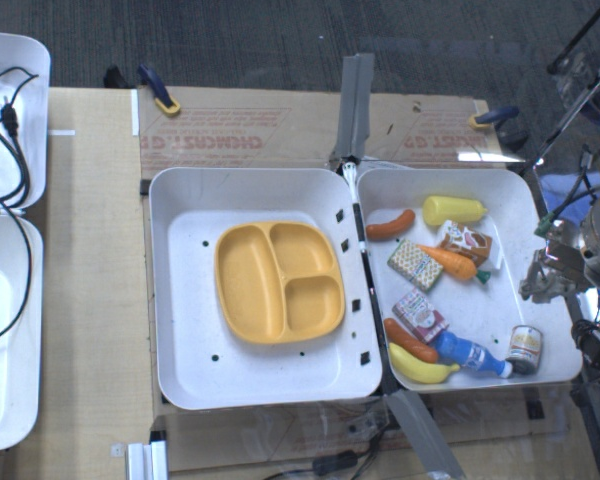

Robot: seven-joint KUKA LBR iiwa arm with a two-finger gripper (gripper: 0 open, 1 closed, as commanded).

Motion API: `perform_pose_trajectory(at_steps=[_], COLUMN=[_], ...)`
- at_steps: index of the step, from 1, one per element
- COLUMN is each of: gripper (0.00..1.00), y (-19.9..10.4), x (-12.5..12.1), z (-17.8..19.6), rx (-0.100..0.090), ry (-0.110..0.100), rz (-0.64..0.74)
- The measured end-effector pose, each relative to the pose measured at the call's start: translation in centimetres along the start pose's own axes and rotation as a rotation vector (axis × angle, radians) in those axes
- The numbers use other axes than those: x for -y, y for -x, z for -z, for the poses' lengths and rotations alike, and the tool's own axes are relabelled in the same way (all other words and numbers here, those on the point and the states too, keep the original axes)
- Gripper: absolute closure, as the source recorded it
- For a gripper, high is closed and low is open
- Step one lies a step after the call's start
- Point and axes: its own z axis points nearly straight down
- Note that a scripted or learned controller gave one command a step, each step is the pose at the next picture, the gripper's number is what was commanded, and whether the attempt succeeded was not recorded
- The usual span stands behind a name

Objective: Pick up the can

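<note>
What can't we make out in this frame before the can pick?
- Gripper, camera view: at the right bin's right wall, too small and cluttered to tell finger state.
- Can: label print too small to read; the blue bottle touches or overlaps its left side, cannot tell which.
- Arm above the wrist: cut off by the right frame edge.
- Lower hot dog: partly hidden under the small box and the banana.

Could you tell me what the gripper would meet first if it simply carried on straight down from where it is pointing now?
Probably the right bin: its bare floor or right rim lies below the gripper. The can lies nearer the camera, off that line, though depth is hard to judge from this slanted view.
</note>
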Motion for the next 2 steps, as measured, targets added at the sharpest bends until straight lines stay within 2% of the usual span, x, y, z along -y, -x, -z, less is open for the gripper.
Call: perform_pose_trajectory(at_steps=[2], gripper=[1.00], y=[0.03], x=[-0.14], z=[1.61], rx=[0.004], ry=[-0.003], rz=[0.005])
